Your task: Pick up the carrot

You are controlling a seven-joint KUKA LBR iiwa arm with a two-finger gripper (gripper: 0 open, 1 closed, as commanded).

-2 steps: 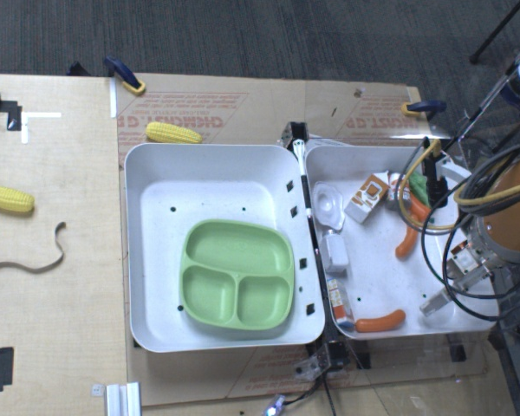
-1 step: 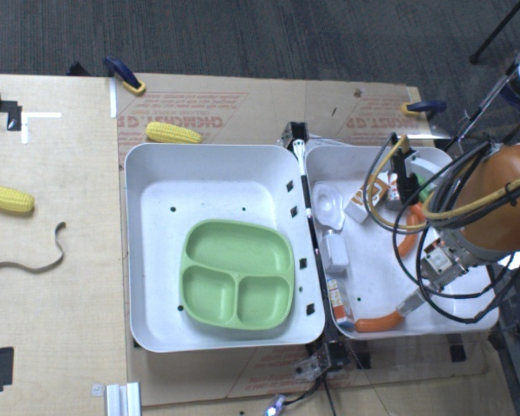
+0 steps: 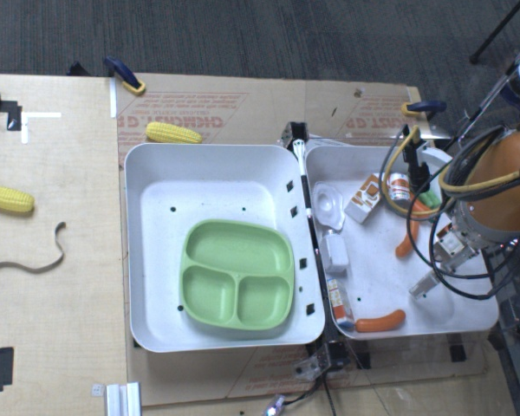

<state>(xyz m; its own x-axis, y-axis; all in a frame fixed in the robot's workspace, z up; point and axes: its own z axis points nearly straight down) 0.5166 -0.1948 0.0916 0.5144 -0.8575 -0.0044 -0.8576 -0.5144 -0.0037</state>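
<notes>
Camera view looks down on two white bins touching along their inner edges. The left bin [image 3: 147,232] carries one green three-part plate [image 3: 238,274], set toward its near edge, with bare floor along the far edge. The right bin [image 3: 364,267] is crowded along its far and left edges: one small box [image 3: 364,199], one can [image 3: 399,186], one clear cup [image 3: 328,206], one white block [image 3: 334,252] and one small tube [image 3: 337,300]. One sausage [image 3: 380,321] lies along the near edge. The carrot [image 3: 404,247] lies near the right edge, partly behind black and yellow cables. The gripper [image 3: 423,286] hangs just beside it, toward the near right corner; whether it is open or closed cannot be told, and nothing shows in its hold. Red print on the cardboard [image 3: 199,111] is too faint to read. Two corn cobs [image 3: 172,133] [image 3: 7,199] lie outside the bins.
</notes>
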